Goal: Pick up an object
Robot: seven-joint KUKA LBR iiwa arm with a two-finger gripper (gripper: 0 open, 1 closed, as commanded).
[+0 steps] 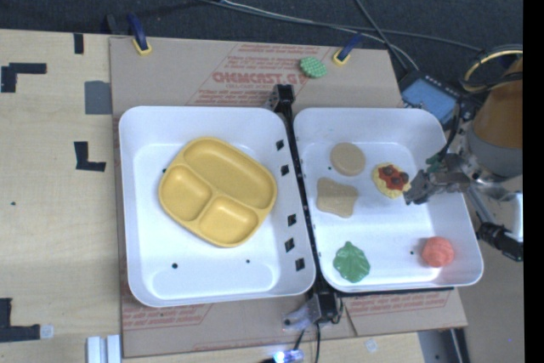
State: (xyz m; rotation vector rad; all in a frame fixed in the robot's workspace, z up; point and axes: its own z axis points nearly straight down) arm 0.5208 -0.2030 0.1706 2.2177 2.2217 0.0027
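Hovering: I see the gripper (415,193) at 3 o'clock in the right bin (374,121), just beside the small pizza piece (391,179).
Fingers: I cannot tell.
Left bin (136,183): yellow divided plate (218,191).

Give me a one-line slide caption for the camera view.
Gripper hovers beside the pizza toy in the right bin; yellow divided plate fills the left bin.
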